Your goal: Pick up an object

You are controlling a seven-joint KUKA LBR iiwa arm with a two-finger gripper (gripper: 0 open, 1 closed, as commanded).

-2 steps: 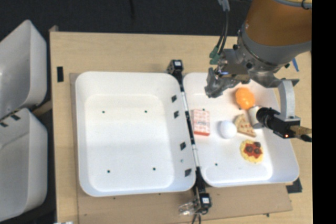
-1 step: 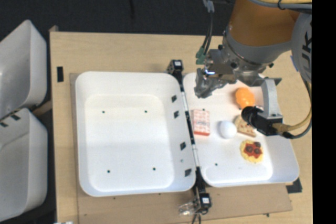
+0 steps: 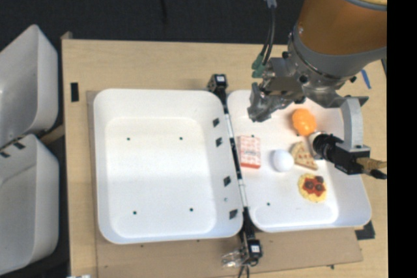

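In the right bin [image 3: 287,215] lie a small red-and-white box [image 3: 248,151], a white ball [image 3: 282,160], an orange ball [image 3: 303,121], a tan cracker-like piece [image 3: 303,156] and a round yellow pastry with red topping [image 3: 313,187]. My gripper [image 3: 258,112] hangs over the bin's far left part, above and just behind the red-and-white box, left of the orange ball. Nothing shows between its dark fingers, and their spacing is unclear from this angle.
The left bin [image 3: 156,166] lies beside the right one, parted by a ridge with black clips [image 3: 229,140]. White moulded shapes [image 3: 23,140] stand off the bench at the left. The big arm body covers the right bin's far right corner.
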